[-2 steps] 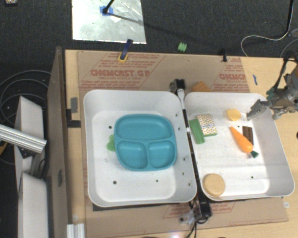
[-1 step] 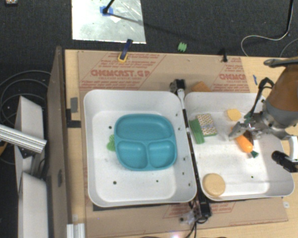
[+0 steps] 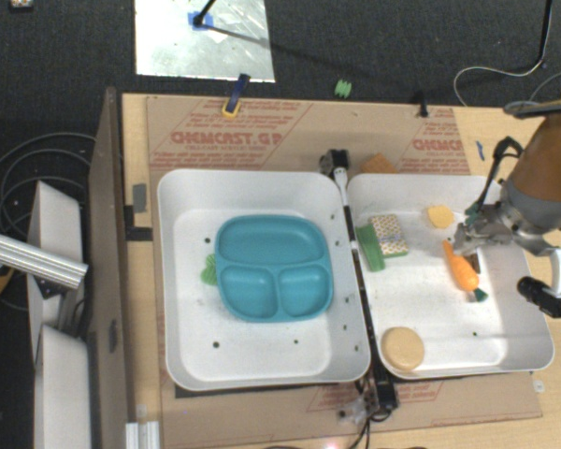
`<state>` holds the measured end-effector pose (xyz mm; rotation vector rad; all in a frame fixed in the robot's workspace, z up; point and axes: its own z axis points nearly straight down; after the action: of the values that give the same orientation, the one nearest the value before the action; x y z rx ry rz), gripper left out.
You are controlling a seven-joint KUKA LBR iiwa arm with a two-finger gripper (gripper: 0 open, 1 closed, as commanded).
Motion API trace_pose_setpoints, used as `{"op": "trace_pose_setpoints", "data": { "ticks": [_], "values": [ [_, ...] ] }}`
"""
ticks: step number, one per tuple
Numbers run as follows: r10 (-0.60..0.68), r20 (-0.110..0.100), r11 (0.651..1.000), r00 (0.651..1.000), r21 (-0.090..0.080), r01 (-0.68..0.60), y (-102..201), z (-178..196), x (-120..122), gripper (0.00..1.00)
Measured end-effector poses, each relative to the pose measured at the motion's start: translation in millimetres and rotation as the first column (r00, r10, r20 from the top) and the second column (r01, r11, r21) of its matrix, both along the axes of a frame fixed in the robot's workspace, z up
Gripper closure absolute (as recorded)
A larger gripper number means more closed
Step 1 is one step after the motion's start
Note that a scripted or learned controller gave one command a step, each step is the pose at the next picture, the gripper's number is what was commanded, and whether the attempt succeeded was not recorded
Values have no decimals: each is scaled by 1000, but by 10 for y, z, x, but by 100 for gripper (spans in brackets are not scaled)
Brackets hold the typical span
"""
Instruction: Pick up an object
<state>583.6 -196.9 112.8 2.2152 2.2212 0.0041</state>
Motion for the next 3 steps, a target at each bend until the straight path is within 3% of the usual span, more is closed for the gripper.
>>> {"op": "trace_pose_setpoints", "data": {
  "ticks": [1,2,3],
  "values": [
    [0,-1,1000,1000,0,0,1,-4,-2,0],
    [-3,-6,1000,1000,1,3,-101,-294,-190,0],
    [-1,-2,1000,1000,1,1,-95,-177,-176,100]
  ]
}}
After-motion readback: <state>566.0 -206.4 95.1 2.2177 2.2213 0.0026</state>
